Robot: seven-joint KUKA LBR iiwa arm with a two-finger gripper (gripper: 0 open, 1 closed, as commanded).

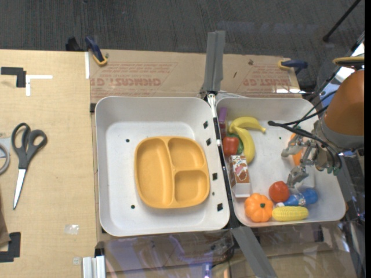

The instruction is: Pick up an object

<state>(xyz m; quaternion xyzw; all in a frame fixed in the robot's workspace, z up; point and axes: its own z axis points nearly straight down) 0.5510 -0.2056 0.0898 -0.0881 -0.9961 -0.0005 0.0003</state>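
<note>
The claw [294, 165] hangs low over the right bin [264, 110], near its far right wall, and whether it is released or clenched I cannot tell from this angle; nothing visibly sits in it. Just below and a touch left of the claw lies a tomato [279, 191], with a blue toy [305, 197] right under the claw and a corn cob [290, 214] just beyond that, against the bin's front edge. A small pumpkin [258, 208] sits left of the corn, and well to the claw's left a banana [247, 133] curves beside a red pepper [231, 145] and a little carton [240, 171] along the bin's inner wall. An orange thing peeks out right behind the claw, too hidden to name. Far off to the left, the other bin holds a yellow divided plate [172, 171]. The risk here, as I judge it, is the crowding: tomato, blue toy and corn nearly touch, so a descent could land on a seam and shove them apart, or the round tomato could roll out of a pinch. The near wall also leaves little room.
</note>
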